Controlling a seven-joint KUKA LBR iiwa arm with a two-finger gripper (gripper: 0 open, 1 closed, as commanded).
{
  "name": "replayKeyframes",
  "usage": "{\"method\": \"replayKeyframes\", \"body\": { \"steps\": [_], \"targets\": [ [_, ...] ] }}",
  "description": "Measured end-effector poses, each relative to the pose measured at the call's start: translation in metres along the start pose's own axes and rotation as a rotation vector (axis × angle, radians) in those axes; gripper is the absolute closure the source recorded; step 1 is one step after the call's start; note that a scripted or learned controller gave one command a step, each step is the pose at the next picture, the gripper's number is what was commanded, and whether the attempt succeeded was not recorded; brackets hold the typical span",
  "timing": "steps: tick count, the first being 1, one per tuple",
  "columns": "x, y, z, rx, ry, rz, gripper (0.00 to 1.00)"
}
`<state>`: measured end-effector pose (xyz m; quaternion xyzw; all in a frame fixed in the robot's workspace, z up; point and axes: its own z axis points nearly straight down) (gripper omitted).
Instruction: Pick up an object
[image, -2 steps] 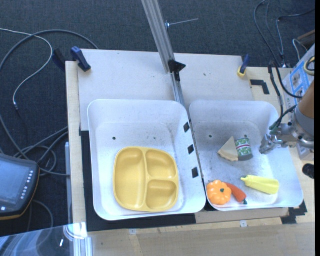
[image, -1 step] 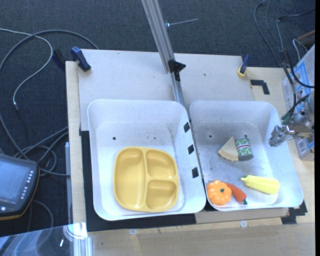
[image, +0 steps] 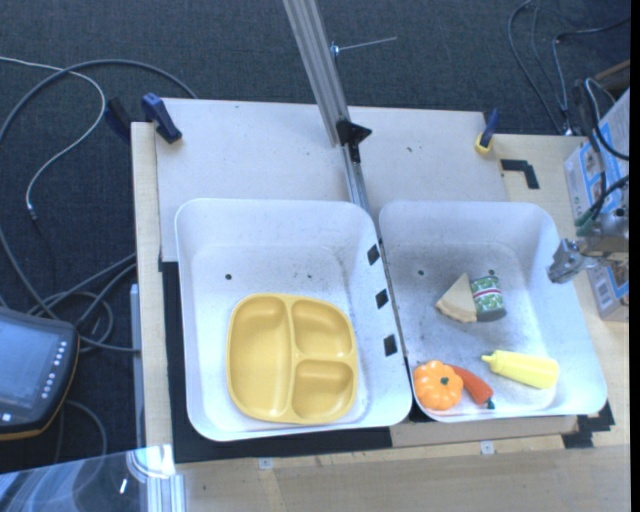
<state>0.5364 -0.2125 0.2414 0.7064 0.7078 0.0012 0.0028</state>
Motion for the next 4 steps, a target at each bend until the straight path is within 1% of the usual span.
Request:
{"method": "replayKeyframes", "body": {
  "steps": [1, 2, 3, 4],
  "targets": [
    [0.062, 0.001, -0.005, 0.006, 0.006, -0.006, 1.00],
    [0.115, -0.001, -0.014, 0.007, 0.006, -0.006, 1.00],
    [0.169, -0.010, -0.001, 0.009, 0.006, -0.004, 1.00],
    [0.224, -0.005, 0.005, 0.010, 0.006, -0.005, 1.00]
  ]
}}
